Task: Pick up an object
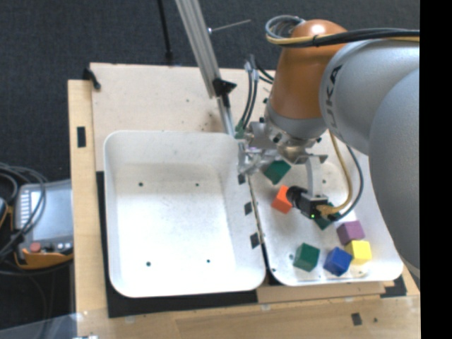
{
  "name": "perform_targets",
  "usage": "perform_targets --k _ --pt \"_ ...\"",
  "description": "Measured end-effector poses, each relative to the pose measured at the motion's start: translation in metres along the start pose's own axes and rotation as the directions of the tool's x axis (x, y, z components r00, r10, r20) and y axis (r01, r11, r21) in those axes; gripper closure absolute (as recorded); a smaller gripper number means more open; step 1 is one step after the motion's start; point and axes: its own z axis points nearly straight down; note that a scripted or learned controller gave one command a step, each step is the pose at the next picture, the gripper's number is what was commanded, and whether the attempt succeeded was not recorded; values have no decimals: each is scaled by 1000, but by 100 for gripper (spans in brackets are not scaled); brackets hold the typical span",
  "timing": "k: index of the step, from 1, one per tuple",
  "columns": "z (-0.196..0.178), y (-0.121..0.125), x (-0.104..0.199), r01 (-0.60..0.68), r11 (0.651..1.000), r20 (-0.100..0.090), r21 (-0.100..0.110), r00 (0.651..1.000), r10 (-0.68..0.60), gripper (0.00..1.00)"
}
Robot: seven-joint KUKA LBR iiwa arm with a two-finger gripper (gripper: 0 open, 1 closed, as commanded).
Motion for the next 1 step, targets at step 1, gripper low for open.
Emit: perform_targets --k 1 --pt "2 8 44 -2 1000 1 1 1000 2 100"
